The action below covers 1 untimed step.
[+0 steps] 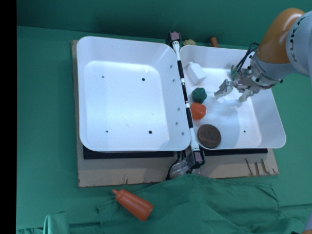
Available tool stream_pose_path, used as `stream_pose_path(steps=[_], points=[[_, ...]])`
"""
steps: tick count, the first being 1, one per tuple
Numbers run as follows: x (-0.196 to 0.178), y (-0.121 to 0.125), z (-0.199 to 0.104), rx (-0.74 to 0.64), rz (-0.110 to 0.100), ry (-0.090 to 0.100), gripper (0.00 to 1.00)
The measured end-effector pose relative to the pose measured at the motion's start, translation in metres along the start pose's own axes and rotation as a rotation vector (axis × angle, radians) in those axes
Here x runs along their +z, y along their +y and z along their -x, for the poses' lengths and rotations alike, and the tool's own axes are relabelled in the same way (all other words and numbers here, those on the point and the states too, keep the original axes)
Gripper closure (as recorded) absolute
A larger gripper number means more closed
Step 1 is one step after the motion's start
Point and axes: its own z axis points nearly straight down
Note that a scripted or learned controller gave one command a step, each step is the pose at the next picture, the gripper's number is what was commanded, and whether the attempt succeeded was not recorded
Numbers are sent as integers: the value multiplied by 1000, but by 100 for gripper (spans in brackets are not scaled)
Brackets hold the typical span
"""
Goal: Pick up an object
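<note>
Objects: you are looking at four candidates lying in the right bin, all along its left side, none of them lifted.
White block: it is sitting nearest the far rim, its long axis running slantwise from far-left to near-right.
Green lump: it is resting just below the block, roundish, with no clear long axis.
Orange piece: it is lying just beside the green lump, close against the divider.
Brown disc: it is lying flat at the near-left corner, round.
Gripper: you are seeing it hanging over the middle of the right bin, fingers spread apart and gripping nothing, well right of the objects.
Arm: it is reaching in from the right, sloping down and leftward, orange band uppermost.
Left bin: it is sitting beside the right bin, touching the divider.
Bench: an orange bottle is lying on the green cloth in front of the bins, its neck pointing up-left.
</note>
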Motion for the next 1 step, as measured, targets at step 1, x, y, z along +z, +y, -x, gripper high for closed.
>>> stream_pose_path(steps=[1], points=[[-44, 94, 23, -5, 17, -5, 0]])
